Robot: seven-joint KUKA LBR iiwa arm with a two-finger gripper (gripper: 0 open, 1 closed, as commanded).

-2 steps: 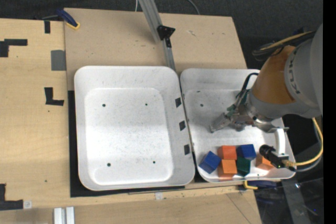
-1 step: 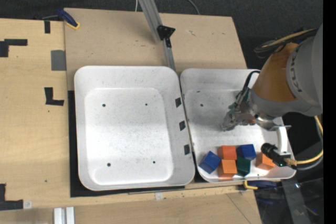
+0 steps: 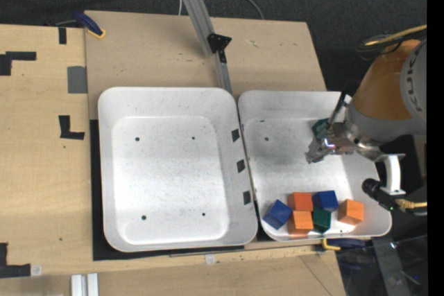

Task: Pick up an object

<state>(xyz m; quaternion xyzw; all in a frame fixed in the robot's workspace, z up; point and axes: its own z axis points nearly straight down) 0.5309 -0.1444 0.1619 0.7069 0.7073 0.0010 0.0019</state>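
We note the blocks (image 3: pixel 312 210) clustered at the right bin's (image 3: pixel 277 114) near edge, the tool (image 3: pixel 320 149), grip state indeterminate, poised farther back, needing descent onto one.

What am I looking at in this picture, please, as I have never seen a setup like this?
This is one camera fixed above a bench, looking down at a slant. Two shallow white bins sit side by side: the left bin and the right bin. A grey and orange robot arm reaches in from the right, its hand low over the right bin. Along that bin's near edge lie small blocks: a blue block, orange blocks, a green block. I cannot tell whether the hand holds anything.
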